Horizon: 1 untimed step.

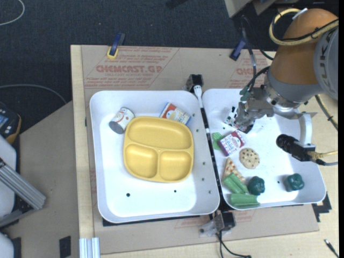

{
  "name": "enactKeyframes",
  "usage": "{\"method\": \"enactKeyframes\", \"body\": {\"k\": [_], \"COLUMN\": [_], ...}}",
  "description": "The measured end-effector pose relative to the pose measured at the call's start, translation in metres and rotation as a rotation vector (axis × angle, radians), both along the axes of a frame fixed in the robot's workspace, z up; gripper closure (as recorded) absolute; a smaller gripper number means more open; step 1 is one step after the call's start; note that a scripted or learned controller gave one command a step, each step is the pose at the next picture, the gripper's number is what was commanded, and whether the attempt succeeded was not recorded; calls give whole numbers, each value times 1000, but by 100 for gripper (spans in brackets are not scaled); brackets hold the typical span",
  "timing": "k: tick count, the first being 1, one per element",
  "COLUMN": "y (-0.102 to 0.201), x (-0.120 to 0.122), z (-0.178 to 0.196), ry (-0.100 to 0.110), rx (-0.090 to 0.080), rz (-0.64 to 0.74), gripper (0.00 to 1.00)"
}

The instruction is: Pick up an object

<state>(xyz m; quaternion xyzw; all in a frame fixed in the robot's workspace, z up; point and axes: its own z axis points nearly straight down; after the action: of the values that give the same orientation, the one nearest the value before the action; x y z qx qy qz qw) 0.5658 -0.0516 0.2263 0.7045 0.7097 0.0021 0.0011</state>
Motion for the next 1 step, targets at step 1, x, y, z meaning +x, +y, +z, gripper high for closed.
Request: {"method": "enactKeyframes", "body": {"k": [1], "y": [54], "x": [11], "z": [-11], "ry": [2], "rx": [0], "rz": [-1], "gripper": [100]}}
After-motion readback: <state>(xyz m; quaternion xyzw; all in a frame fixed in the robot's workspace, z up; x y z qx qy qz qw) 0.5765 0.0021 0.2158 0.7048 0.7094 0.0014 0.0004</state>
